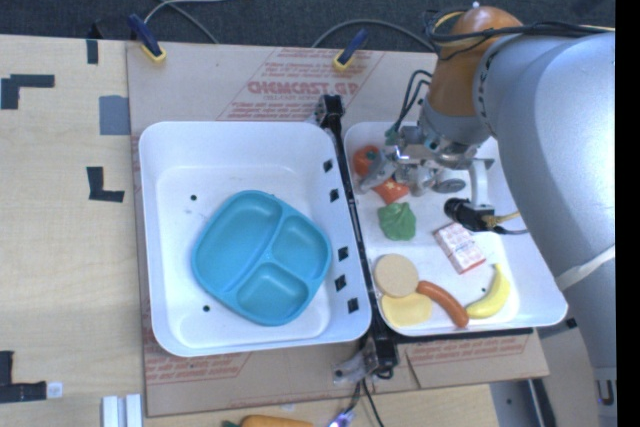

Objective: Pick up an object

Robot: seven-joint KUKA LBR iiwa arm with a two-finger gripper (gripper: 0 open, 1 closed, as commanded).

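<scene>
Looking into the right bin (520, 310), I see a small red-orange piece (392, 190) under the hand (408, 171); arm bent down from the right, grip unclear

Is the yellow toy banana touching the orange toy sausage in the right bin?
Touching. In the camera view, the yellow toy banana's lower tip meets the orange toy sausage's right end, no white floor showing between them.

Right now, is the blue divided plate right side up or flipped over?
Right side up: the blue plate shows its three hollow compartments facing upward in the left bin.
</scene>
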